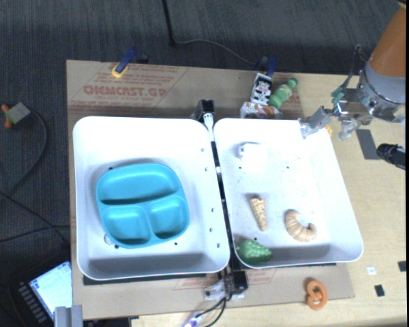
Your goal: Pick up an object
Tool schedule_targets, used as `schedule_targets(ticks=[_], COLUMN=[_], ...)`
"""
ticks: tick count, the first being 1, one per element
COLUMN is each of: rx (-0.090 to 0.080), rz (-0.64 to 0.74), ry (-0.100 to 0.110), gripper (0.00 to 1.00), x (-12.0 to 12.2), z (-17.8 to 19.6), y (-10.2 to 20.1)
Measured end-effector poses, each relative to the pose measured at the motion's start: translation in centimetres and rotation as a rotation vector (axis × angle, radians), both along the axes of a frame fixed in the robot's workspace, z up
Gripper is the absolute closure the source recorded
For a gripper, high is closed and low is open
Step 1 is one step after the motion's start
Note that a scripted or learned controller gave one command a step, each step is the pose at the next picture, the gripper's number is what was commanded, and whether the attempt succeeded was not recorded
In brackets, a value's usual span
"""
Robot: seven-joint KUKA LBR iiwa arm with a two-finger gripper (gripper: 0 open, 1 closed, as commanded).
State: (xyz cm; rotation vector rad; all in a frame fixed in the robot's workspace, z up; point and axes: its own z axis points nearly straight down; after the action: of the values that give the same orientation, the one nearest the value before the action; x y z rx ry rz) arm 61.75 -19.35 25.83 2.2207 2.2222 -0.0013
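The gripper (318,122) hangs over the far right corner of the right bin (341,182); whether its fingers are parted cannot be told, and nothing shows between them. Near-left of the fingers lie a white object (252,154), a waffle cone (259,212), a croissant (300,225) and a green toy (253,251) (against the front wall). Further left, the left bin (88,142) holds a blue divided tray (142,204).

Apparently "CHEMCAST GP" on board (126,90)

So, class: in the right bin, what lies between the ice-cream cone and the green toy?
Bare white bin floor; the camera view shows the cone and the green toy apart, nothing between.
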Motion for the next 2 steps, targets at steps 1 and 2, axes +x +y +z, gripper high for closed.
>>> schedule_targets(ticks=[1,2], rx=[0.002,0.000], rz=[-0.001,-0.001], ry=[0.005,0.001], gripper=[0.00,0.00], x=[-2.6,-8.5], z=[-15.4,-13.3], y=[0.1,3.8])
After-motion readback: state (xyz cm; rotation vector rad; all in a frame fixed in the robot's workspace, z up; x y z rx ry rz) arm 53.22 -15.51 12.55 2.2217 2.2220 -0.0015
